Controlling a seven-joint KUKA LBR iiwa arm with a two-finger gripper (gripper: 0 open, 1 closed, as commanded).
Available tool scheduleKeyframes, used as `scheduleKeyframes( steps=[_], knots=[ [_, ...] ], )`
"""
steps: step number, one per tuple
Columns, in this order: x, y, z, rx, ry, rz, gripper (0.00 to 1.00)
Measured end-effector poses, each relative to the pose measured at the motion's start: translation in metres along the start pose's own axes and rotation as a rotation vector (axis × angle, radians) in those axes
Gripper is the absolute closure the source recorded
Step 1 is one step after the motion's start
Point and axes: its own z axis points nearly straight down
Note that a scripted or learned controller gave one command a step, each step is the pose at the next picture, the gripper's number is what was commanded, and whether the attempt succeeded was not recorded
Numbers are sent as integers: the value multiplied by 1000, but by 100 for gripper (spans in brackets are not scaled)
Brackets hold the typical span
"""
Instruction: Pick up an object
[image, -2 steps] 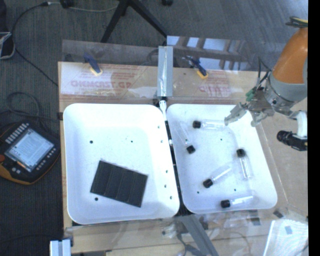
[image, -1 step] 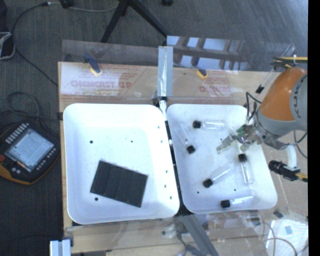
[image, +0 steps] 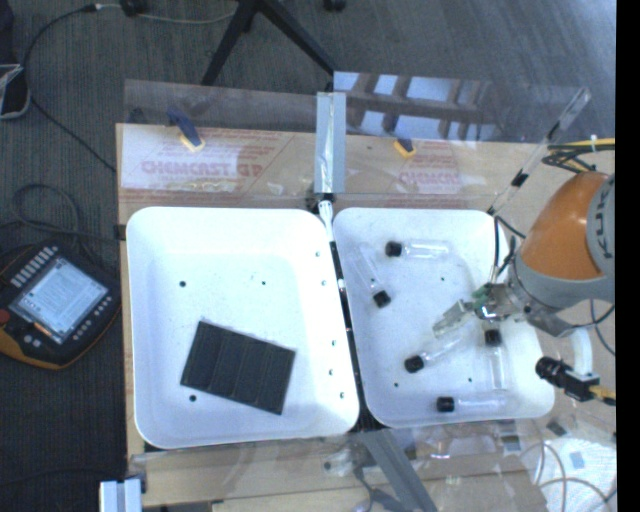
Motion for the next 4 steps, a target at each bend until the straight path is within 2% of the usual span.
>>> scheduleKeyframes(
  steps=[1,2,3,4],
  knots=[
    [72,84,4,-17,-5,-4,0],
    [72,84,-7,-17,-5,-4,100],
    [56,118,3,-2,2,332,100],
    [56,118,-6,0,-2,331,100]
  ],
)
